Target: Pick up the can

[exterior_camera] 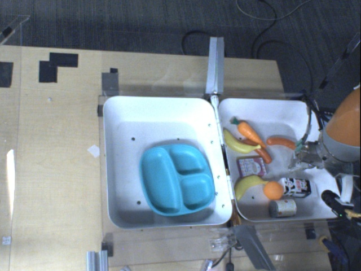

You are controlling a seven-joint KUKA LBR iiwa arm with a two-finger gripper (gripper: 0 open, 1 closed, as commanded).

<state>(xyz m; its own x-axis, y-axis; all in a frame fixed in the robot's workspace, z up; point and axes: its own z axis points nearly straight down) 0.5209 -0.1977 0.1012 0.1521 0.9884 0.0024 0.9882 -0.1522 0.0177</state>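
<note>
In the right bin (265,109), toward its three o'clock wall, the gripper (304,157) hangs from the grey arm (344,134) that comes in from the right; its metal fingers are small and blurred against the white floor, so I cannot tell whether they are parted or closed, and nothing can be made out between them. The can (282,208) lies well apart from it, at about seven o'clock from the fingertips, close to the bin's six o'clock rim. It is on its side, a short grey cylinder whose long axis runs nearly nine to three o'clock; which end is the top cannot be told.

Between the can and the gripper sits a small black-and-white carton (296,187), just at twelve to one o'clock of the can. An orange ball (273,191) rests at eleven o'clock of the can, near it, touching the tip of a yellow banana (248,184) that curves off toward nine o'clock. Above these lies a purple packet (251,166), and further toward twelve o'clock a carrot (252,134) slants across a second banana (237,143). A red-orange sausage shape (281,142) lies at ten o'clock of the gripper, near it.

The left bin (121,123) holds a blue divided tray (176,178), set toward its five o'clock corner
</note>
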